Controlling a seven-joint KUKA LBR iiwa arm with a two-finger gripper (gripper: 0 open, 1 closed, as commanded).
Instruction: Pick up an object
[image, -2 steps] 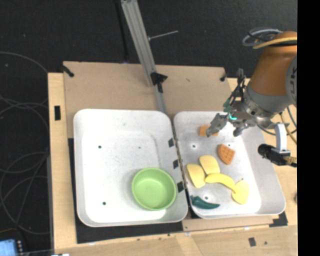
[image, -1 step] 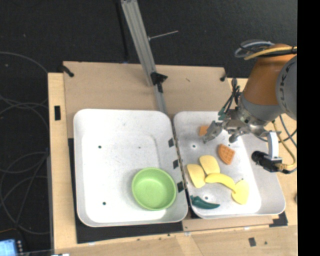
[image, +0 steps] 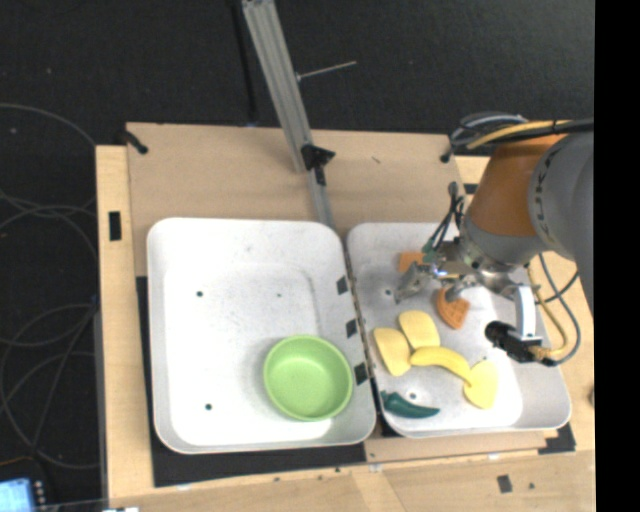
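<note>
Now note: gripper (image: 432, 283) low in right bin (image: 545, 410), finger state unreadable for you; orange piece (image: 452, 309) just beside; bananas (image: 447, 362), green bowl (image: 308, 376) left bin (image: 190, 250).

**Arm parked over the right bin, fruit piled below**

Gripper (image: 438, 283) sits low in the right bin (image: 545, 410), beside an orange waffle-like piece (image: 452, 309). Banana (image: 446, 362) and yellow pieces near the front edge. Green bowl (image: 308, 376) in the left bin (image: 200, 260).
</note>
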